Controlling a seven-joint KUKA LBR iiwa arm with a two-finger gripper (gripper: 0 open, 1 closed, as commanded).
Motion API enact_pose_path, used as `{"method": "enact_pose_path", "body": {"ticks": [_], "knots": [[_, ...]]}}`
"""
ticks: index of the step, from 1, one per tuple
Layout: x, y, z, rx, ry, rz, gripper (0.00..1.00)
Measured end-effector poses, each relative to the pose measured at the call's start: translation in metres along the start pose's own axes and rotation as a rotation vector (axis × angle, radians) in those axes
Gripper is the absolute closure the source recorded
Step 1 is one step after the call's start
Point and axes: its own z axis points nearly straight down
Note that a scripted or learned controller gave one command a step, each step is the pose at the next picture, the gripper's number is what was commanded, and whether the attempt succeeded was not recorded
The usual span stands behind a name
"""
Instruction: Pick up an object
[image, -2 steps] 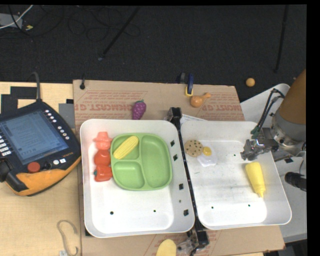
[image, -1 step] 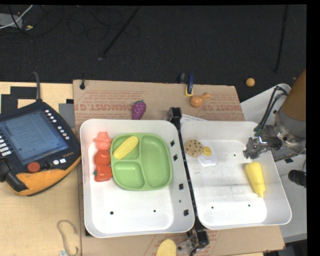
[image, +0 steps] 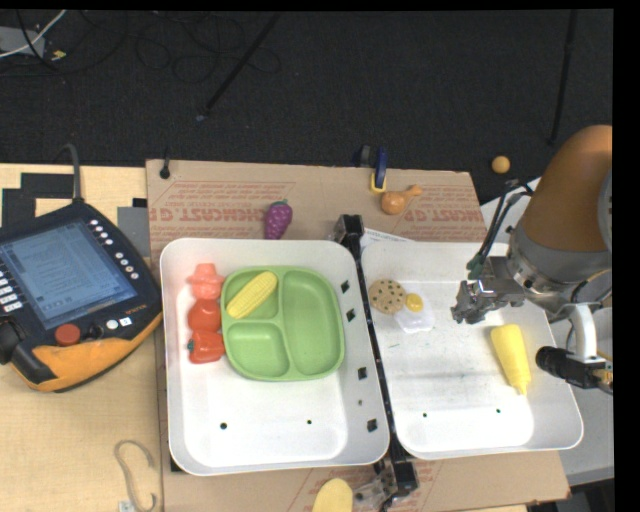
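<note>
In the right bin (image: 450, 430) lie a yellow squeeze bottle (image: 512, 357), a brown cookie (image: 386, 294) and a small yellow piece on a white base (image: 413, 304). My gripper (image: 468, 308) hangs over the right bin's upper right part, just left of the bottle's top end and right of the small yellow piece. Nothing shows in its grasp. The left bin (image: 260, 430) holds a green divided plate (image: 285, 325) with a yellow corn cob (image: 249, 293) on it. A red and pink toy figure (image: 204, 315) lies beside the plate.
Behind the bins on the cardboard sit purple grapes (image: 278, 217) and an orange pear (image: 397, 200). A yellow fruit (image: 333, 495) lies at the front edge. A control pendant (image: 65, 290) rests at the left. The black divider (image: 362, 340) runs between the bins.
</note>
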Motion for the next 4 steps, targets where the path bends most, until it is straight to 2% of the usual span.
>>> {"method": "enact_pose_path", "body": {"ticks": [1,2,3,4], "knots": [[0.062,-0.004,-0.009,-0.001,0.001,-0.003,1.0],[0.113,-0.002,0.0,0.001,0.0,-0.001,1.0],[0.129,-0.014,-0.009,0.0,-0.001,0.001,1.0],[0.133,-0.008,0.0,0.001,-0.002,0.004,1.0]]}}
